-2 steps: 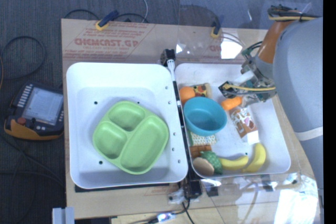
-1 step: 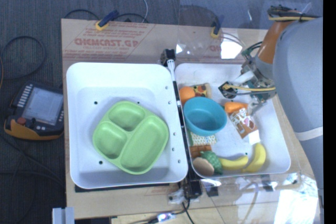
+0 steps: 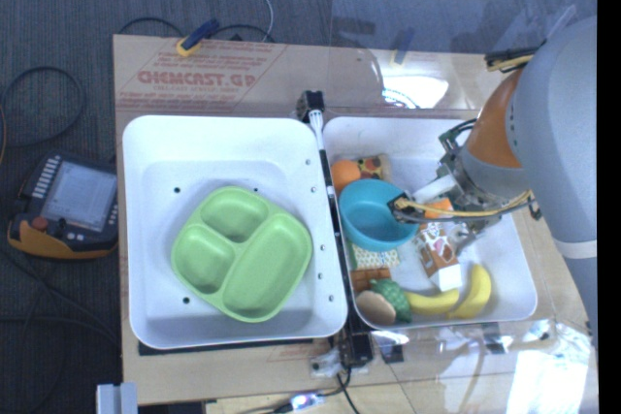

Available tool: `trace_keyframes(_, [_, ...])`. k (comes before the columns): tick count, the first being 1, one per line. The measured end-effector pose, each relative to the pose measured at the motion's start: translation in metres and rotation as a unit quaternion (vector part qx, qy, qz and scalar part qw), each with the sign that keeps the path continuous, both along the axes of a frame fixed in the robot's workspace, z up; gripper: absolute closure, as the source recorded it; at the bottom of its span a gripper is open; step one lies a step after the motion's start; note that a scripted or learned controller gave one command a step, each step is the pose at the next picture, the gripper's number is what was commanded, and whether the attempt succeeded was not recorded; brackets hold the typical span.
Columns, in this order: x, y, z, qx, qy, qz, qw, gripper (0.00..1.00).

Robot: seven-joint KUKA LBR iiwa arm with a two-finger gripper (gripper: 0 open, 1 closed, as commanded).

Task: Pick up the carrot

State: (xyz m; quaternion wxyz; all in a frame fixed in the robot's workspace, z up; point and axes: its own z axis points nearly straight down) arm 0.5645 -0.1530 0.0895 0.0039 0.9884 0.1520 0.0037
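The carrot (image 3: 440,205) shows as a small orange piece in the right bin (image 3: 514,291), just right of the blue bowl (image 3: 373,213). My gripper (image 3: 412,207) reaches in from the right and lies low over the bowl's right rim. Its two fingers run leftward and close toward each other, with the orange piece caught between them. Most of the carrot is hidden by the fingers.
The right bin also holds an orange fruit (image 3: 345,174), a banana (image 3: 456,298), a red-and-white packet (image 3: 439,252), a green item (image 3: 391,294) and a brown round thing (image 3: 376,307). A green divided plate (image 3: 243,254) lies in the left bin (image 3: 155,150).
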Motion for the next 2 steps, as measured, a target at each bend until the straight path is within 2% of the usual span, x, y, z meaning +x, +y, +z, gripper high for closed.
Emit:
trace_keyframes(1, [-0.0264,-0.0598,0.0001,0.0136,-0.001,-0.042,0.9990,0.00])
trace_keyframes(2, [-0.0249,-0.0524,0.0065,0.0218,0.004,-0.037,0.9991,1.00])
